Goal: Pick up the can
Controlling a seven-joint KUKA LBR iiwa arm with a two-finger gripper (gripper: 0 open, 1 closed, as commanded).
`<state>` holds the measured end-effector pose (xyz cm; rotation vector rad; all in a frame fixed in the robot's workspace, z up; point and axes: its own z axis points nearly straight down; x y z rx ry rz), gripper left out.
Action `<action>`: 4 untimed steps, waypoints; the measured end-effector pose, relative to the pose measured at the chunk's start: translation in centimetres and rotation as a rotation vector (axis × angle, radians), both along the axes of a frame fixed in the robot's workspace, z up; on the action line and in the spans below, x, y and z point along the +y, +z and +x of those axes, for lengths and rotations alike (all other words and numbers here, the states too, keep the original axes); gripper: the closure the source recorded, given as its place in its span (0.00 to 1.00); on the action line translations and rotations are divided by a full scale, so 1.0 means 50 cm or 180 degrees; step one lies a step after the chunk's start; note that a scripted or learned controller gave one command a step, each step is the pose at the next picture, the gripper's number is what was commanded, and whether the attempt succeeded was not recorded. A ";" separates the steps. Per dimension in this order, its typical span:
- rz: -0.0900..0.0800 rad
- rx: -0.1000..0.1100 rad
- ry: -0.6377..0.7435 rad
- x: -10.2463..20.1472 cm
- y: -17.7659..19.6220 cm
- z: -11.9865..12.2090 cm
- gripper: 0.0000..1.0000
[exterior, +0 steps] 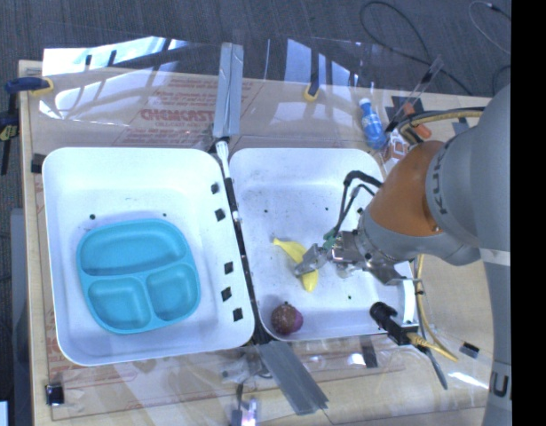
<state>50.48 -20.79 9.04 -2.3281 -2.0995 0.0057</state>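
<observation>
A worktop [122,105] holds two glossy white bins. In the right bin [281,171], the metal claw [313,261] touches a yellow banana [295,254]; its grip cannot be made out. No can is identifiable.

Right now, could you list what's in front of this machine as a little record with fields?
left bin: holds a blue divided tray
right bin: holds a yellow banana-like item and a dark round fruit-like object
arm: reaches in from the right, orange band above the wrist
end effector: low over the right bin, right at the yellow item
can: cannot pick one out
</observation>
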 end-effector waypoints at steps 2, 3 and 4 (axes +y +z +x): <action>-0.0002 -0.0003 -0.0003 -0.001 0.000 0.000 0.00; -0.0002 -0.0003 -0.0003 -0.001 0.000 0.000 0.00; -0.0002 -0.0003 -0.0003 -0.001 0.000 0.000 0.00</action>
